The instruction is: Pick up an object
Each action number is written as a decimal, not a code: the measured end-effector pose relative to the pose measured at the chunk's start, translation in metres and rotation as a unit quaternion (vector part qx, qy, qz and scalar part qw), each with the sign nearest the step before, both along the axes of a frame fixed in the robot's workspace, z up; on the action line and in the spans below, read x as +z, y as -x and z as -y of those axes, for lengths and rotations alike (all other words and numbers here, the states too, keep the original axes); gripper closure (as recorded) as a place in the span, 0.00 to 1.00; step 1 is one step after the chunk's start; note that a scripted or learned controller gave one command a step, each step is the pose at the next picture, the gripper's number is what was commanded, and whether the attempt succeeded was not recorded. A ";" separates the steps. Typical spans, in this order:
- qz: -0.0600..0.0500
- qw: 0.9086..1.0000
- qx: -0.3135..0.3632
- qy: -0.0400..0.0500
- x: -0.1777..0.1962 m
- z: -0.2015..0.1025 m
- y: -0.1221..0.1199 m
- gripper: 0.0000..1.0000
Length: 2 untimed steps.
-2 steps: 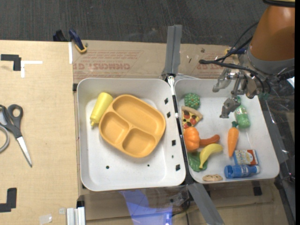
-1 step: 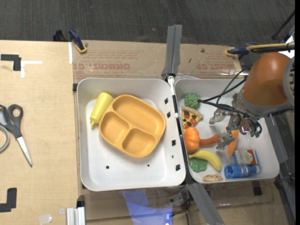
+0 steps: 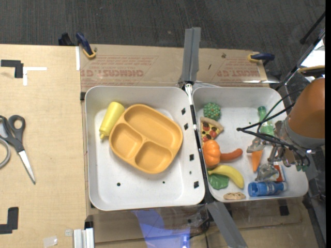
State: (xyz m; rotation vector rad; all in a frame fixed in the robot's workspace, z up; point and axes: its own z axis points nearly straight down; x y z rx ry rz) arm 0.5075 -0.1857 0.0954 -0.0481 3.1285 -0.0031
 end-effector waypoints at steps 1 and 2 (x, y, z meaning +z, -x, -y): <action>-0.003 0.999 -0.042 -0.001 -0.002 -0.016 0.000 0.00; -0.001 0.999 -0.040 0.000 0.008 -0.017 -0.002 1.00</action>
